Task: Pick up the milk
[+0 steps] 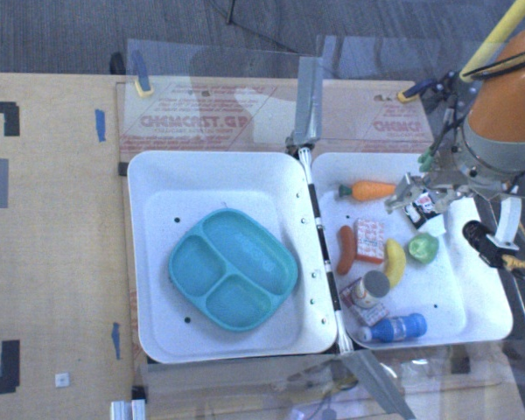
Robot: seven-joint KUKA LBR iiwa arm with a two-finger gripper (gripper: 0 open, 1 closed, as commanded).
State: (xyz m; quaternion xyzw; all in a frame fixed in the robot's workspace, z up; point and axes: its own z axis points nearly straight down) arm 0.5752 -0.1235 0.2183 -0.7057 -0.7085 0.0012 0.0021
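Overhead, boxy pink milk carton beside banana, metal gripper state unclear

Two white bins, one blue tray, seven small items.

Wooden bench, two white bins

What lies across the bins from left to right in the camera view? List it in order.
Blue divided plate in the left bin → red sausage → pink carton → yellow banana → green round piece → claw at the right bin's far side.
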